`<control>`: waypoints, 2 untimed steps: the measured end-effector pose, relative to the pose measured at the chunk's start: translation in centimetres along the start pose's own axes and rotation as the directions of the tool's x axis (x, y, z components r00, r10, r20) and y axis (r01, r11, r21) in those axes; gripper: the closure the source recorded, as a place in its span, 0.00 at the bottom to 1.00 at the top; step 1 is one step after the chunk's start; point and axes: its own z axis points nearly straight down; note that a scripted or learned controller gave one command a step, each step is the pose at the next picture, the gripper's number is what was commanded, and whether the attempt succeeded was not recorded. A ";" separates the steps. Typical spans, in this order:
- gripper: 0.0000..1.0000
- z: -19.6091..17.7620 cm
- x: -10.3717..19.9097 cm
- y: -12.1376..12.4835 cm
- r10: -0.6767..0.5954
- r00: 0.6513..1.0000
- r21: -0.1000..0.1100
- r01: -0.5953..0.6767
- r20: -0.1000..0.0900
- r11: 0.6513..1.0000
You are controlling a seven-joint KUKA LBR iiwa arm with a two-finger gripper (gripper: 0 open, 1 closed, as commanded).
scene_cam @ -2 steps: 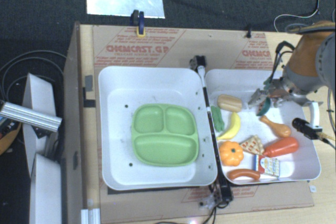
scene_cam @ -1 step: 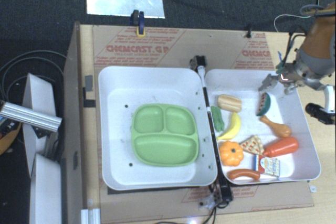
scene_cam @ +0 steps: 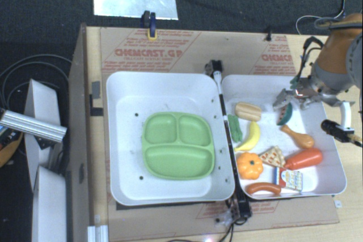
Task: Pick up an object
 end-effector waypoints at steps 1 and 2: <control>0.00 1.9 0.0 -0.5 0.003 1.000 0.000 -0.003 0.000 1.000; 0.00 1.9 0.0 -0.3 0.001 1.000 -0.001 -0.001 0.000 1.000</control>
